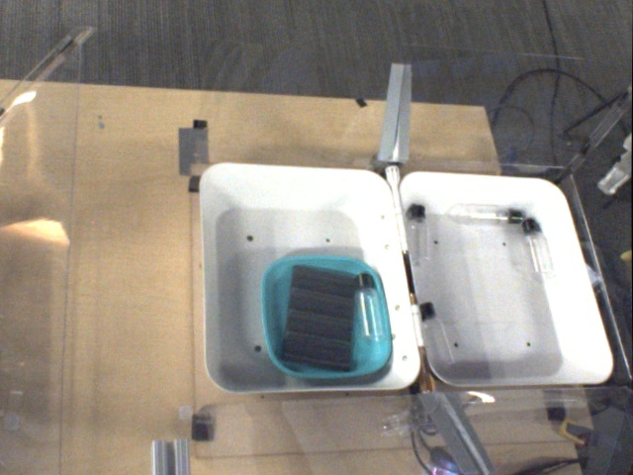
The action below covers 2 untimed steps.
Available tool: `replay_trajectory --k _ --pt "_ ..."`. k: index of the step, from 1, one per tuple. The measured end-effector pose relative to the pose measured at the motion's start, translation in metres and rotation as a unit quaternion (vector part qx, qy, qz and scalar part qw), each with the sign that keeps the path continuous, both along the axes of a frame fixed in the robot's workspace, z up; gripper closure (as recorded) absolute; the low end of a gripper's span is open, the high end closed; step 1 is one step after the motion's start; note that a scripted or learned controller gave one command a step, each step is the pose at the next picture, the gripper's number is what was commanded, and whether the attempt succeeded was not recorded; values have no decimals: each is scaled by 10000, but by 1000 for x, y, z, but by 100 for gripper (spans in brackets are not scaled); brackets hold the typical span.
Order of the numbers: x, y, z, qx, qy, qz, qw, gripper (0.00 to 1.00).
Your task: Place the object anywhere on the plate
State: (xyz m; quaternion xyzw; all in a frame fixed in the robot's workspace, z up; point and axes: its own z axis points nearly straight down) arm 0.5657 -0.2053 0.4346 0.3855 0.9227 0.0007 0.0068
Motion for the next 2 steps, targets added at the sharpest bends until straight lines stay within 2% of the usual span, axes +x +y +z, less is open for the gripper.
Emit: replay_trajectory --k 1,2 --pt "2 1 14 -16 -65 19 10000 100" --pt "70 1 -74 5 26 577 9983 100"
